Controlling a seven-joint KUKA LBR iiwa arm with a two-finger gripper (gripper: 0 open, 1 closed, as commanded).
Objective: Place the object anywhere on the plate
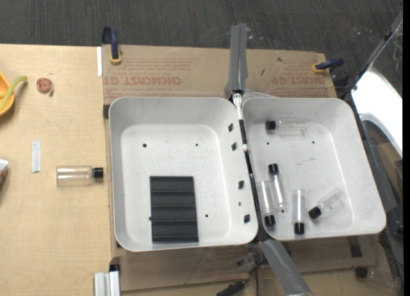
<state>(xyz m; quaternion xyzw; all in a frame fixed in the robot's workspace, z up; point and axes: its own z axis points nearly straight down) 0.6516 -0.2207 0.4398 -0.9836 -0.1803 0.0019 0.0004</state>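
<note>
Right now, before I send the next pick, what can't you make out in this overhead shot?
- Clear vials in the right bin: bodies nearly vanish against the white; only the black caps, such as this one, read clearly, so the count near the front wall is uncertain.
- Black ribbed plate in the left bin: whether it lies flat is not readable.
- Yellow object: cut off by the left edge.

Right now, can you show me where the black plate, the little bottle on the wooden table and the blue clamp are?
black plate (173,209), camera view, its ridged middle
little bottle (75,173), camera view, its clear body
blue clamp (107,36), camera view, its handle
</note>
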